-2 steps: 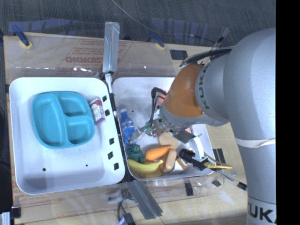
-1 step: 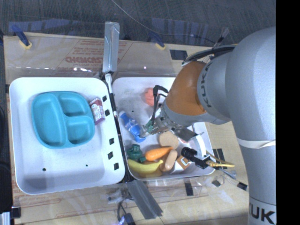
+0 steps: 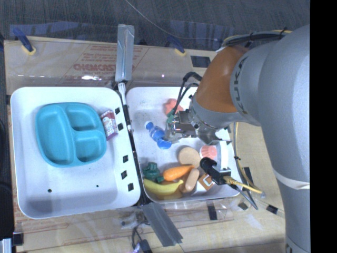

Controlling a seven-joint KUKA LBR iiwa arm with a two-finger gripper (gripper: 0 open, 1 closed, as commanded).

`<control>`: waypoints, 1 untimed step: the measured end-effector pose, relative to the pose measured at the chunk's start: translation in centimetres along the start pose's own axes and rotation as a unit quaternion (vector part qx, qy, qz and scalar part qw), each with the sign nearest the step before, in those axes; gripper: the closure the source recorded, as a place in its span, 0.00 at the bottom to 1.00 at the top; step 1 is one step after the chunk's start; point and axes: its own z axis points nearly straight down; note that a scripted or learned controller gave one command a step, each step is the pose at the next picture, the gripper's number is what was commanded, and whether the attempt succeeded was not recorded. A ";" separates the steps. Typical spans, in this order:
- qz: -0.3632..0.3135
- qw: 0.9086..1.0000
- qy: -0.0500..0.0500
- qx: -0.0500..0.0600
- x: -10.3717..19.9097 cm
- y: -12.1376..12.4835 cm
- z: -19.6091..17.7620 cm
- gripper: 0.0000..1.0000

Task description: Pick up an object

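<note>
The left bin [image 3: 68, 191] holds a divided tray [image 3: 71, 133] in its far left part, with a small can [image 3: 109, 124] just beside the tray's right edge. In the right bin [image 3: 141, 103], a bottle [image 3: 157, 133] lies near the middle, with the gripper [image 3: 174, 129] just to its right. Along the near wall lies a banana [image 3: 160, 187], with a carrot [image 3: 178, 172] just behind it and a sausage [image 3: 191, 179] to their right.
</note>
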 end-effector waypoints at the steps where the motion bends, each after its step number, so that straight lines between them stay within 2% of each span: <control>1: 0.000 1.000 0.000 0.002 0.0 -0.1 0.2 0.00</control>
